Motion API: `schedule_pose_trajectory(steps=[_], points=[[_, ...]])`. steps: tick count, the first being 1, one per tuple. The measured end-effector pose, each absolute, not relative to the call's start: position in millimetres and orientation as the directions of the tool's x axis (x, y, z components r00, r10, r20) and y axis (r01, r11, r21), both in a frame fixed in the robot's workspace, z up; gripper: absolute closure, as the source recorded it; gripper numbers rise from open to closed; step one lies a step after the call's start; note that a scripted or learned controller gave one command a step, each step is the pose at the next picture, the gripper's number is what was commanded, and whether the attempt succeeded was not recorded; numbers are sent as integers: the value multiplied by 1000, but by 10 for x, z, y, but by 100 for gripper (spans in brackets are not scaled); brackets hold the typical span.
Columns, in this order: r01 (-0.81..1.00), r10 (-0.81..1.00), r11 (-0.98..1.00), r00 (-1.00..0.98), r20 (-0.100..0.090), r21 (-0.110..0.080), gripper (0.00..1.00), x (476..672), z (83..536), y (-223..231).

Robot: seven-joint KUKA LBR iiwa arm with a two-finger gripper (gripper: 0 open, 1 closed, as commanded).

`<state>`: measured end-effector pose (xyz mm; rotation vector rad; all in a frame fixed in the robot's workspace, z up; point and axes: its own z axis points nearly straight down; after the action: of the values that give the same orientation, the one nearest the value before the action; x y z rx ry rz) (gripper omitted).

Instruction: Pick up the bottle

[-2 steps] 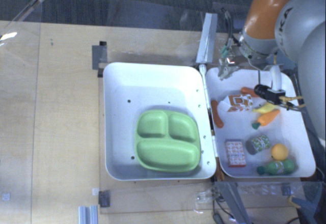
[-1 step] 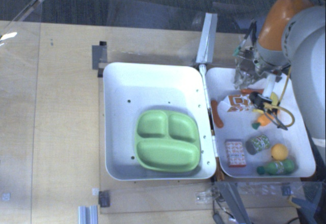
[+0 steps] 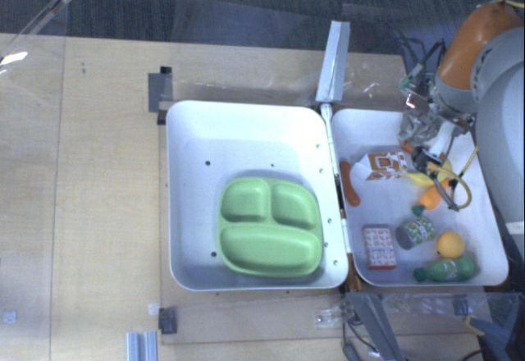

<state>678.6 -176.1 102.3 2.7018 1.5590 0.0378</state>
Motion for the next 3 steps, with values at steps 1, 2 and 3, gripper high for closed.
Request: schedule_pose_trajectory(steps=[1,2,3], points=[[882,882,-471,471,3,6,100,6706,1527,-1209],[826,826,-564,564,4,2,100,6695,1854,108],[876,876,-483,483,3,3,100,6691,1852,733]])
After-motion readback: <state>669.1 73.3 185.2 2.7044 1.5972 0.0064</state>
